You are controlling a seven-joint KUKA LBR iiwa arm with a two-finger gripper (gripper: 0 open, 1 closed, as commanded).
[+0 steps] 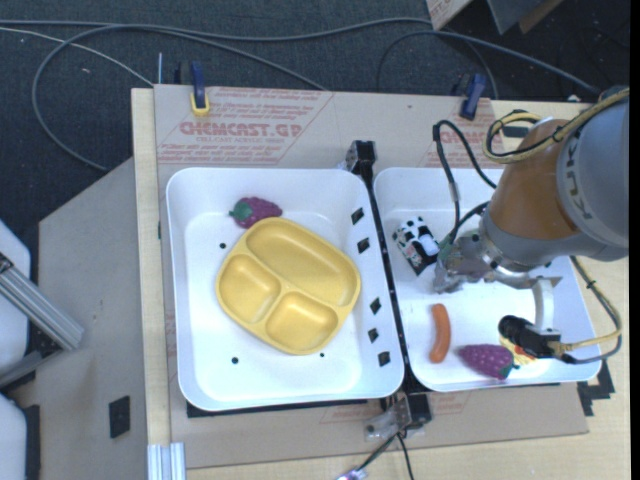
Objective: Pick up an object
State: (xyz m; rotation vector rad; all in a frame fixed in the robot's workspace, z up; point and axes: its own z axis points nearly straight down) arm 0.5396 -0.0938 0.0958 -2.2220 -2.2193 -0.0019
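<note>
The gripper is seen low in the right bin, beneath the grey wrist; how far it is open cannot be told from this slant, and nothing is seen held in it. 3 loose candidates are seen in that bin. A small black-and-white toy lies just beside the gripper, toward the bin divider. An orange sausage-shaped piece lies near the front, and a purple grape bunch sits just beside it.

All 3 are judged to be light, rigid plastic toys, not fragile. The orange piece is expected to be smooth and prone to rolling, so it is best taken across its narrow middle. The grape bunch is knobbly, and a hold across its widest part is judged secure. The black-and-white toy is too small for its shape to be read.

In the left bin, a yellow divided plate is judged too broad and flat for an easy hold. A second grape bunch lies at its far edge.
</note>
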